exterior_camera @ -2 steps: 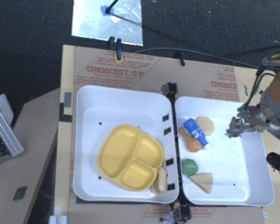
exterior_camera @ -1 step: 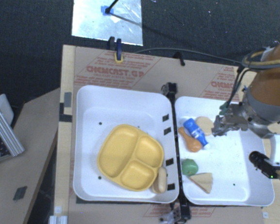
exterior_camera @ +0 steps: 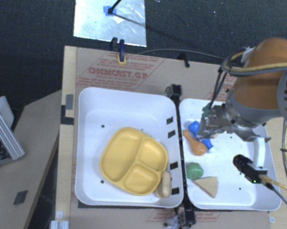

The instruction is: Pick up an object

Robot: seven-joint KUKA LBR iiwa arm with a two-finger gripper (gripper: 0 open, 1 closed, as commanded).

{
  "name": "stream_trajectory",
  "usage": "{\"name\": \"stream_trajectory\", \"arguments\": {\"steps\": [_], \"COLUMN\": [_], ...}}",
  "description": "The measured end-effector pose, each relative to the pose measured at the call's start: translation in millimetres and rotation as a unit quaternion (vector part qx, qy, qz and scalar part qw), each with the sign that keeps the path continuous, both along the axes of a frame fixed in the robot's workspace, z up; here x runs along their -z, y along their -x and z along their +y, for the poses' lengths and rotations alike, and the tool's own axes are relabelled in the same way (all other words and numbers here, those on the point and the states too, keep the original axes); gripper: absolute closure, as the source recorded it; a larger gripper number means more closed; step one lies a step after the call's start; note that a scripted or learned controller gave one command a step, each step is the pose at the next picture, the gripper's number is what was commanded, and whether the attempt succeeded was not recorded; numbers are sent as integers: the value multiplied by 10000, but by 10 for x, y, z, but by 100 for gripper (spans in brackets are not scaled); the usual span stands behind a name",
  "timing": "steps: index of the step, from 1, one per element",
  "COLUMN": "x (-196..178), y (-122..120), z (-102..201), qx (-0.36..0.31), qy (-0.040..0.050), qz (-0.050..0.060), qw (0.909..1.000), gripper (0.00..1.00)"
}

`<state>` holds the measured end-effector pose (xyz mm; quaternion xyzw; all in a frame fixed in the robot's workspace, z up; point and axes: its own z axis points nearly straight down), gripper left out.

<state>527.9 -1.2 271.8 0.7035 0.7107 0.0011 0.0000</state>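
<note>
Hovering low in the right bin [exterior_camera: 236, 194], the gripper [exterior_camera: 210, 126] is crowding a blue object [exterior_camera: 194, 127]; its state I cannot tell; an orange carrot-like piece [exterior_camera: 195, 143] is lying just beside it.

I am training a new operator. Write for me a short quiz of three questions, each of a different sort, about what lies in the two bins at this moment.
1. True or false: the yellow divided plate lies in the left bin.
2. Multiple choice: which thing lies nearest the front edge of the right bin? A) the blue object B) the orange carrot-shaped toy C) the tan wedge
3. Fill in: the green round object lies just ___ the tan wedge, toward the divider between the bins.

Key
1. True.
2. C.
3. Left of. The end effector is over the blue object and the carrot-shaped toy.
</note>
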Motion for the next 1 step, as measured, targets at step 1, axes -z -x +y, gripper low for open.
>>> {"name": "stream_trajectory", "arguments": {"steps": [1], "x": [20], "y": [-19], "z": [573], "qx": [1], "qy": [-1], "qz": [-3], "qw": [10000], "gripper": [100]}}
